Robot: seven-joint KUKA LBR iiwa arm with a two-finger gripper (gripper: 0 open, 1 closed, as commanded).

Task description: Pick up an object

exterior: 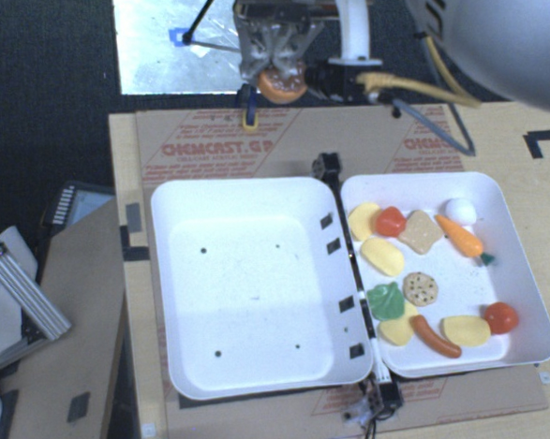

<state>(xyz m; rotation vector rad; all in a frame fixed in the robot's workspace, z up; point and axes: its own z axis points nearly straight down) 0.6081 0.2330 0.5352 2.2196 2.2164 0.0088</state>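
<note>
Big grey arm point(487, 30) fills the upper right of the frame. Its tool point(278, 68) hangs at the top middle, squeezed shut on a round orange toy point(282, 85) that sits right at its tips. Lower in the picture is the table point(204, 144), then the left bin point(250, 262). The right bin point(528, 271) has a carrot point(459, 236) and a sausage point(434, 337). I think the pick is done.
</note>
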